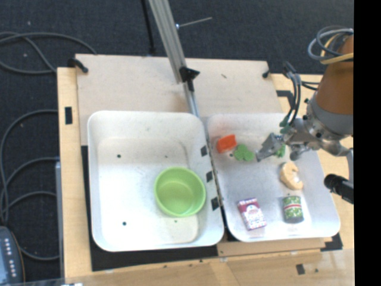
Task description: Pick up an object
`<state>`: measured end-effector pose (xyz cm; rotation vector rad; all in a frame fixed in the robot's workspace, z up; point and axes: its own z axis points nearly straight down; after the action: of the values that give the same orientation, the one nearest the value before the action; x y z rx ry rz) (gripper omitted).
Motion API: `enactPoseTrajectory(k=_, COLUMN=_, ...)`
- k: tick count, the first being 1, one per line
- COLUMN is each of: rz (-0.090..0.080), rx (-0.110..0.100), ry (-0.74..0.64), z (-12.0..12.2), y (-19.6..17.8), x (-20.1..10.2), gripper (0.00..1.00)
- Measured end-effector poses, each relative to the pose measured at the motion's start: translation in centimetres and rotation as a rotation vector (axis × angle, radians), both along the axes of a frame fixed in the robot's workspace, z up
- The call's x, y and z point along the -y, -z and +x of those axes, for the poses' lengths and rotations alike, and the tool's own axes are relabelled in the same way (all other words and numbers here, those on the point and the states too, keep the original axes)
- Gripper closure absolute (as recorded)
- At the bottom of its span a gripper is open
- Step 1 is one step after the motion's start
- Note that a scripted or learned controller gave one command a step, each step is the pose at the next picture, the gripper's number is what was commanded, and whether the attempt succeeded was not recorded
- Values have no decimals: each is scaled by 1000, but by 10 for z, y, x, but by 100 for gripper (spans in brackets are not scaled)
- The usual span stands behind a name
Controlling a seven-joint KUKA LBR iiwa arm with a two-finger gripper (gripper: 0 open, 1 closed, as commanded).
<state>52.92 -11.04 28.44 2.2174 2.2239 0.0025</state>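
My gripper [281, 152] hangs over the upper middle of the right bin [324, 219], open, with nothing between its fingers. Its left finger [266, 149] is just right of a small green object [243, 154], close to it; I cannot tell if they touch. An orange block [226, 143] lies left of the green one. Below the gripper rests a beige lump [290, 176]. Near the bin's front are a green can [292, 209] and a small red and white box [252, 213].
The left bin [113, 136] holds a light green bowl [180, 192] near its front right corner. A slanted metal pole [172, 40] rises from behind the divide between the bins. Cables lie on the dark floor at the left.
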Motion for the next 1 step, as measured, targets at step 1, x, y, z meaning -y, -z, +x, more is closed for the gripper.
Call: enactPoseTrajectory(k=1, rz=0, rx=1, ry=2, z=0, y=0, x=0, gripper=0)
